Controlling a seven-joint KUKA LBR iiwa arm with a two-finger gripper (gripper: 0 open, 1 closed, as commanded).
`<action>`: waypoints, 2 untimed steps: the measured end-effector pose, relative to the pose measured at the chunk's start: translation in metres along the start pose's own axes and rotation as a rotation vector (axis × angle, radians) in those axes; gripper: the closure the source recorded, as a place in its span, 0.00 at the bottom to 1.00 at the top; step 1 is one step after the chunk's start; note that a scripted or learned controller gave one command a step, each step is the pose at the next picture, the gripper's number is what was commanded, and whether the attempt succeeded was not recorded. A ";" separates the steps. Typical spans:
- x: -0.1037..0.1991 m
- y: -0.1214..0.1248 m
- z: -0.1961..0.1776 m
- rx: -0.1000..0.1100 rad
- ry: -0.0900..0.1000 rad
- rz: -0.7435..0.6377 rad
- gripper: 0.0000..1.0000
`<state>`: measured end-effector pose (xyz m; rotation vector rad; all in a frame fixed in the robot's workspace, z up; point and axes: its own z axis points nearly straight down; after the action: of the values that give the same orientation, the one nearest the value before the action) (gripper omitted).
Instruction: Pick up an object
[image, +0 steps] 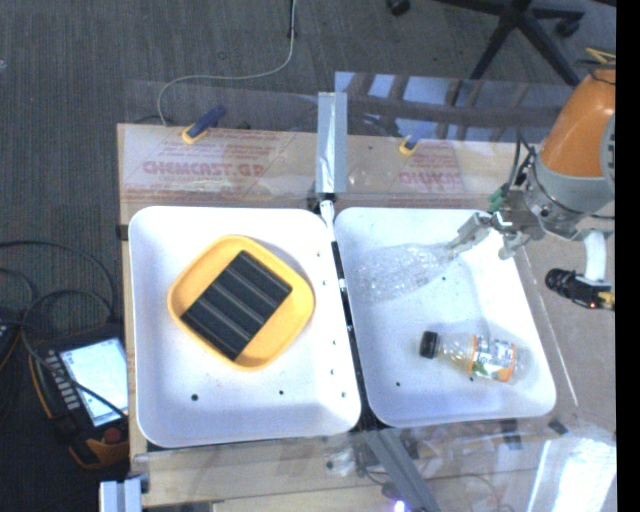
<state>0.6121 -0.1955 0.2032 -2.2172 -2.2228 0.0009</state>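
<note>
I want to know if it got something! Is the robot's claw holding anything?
Gripper: shut on the clear plastic cup, held by its end above the right bin.

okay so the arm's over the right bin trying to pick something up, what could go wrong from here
1. The clear plastic piece by the claw is see-through and looks thin, so a grip may slip or crumple it.
2. The bottle lies on its side and could roll away if nudged.
3. The claw hangs close to the right bin's far rim, so a descent there might strike the wall.
</note>
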 end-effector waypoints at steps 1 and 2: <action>0.045 -0.045 0.076 0.001 0.000 -0.090 0.00; 0.021 0.039 0.106 0.031 0.011 -0.126 0.00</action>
<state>0.6509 -0.1744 0.0967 -2.0535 -2.3354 0.0225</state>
